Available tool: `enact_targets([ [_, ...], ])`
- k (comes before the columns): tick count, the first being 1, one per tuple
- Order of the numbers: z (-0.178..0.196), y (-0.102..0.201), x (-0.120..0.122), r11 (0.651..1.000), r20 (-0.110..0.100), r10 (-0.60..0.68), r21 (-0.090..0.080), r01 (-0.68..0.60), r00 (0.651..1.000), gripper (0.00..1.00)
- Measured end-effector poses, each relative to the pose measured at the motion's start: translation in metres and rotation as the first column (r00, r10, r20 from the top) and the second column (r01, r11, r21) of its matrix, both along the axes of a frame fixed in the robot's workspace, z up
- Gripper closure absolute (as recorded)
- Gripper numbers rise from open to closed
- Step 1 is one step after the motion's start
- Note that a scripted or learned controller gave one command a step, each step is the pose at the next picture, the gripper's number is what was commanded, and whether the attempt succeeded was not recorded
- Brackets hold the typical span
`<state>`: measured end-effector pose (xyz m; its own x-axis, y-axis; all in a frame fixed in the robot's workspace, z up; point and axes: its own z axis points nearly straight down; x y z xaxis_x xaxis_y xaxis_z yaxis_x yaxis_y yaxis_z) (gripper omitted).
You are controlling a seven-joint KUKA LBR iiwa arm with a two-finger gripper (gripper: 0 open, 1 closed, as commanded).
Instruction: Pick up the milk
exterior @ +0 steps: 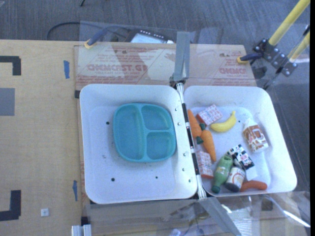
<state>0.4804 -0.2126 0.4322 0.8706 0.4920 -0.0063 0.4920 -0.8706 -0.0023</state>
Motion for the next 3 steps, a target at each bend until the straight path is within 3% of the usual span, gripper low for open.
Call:
enact_targets([
  [1, 0.0000, -0.0052, 0.0002, 0.994, -0.001, 0.112, 0.002, -0.112, 0.994, 1.00],
  [3, 0.0076, -0.0091, 0.0021, 0.999, -0.006, 0.054, 0.001, -0.054, 0.999, 1.00],
])
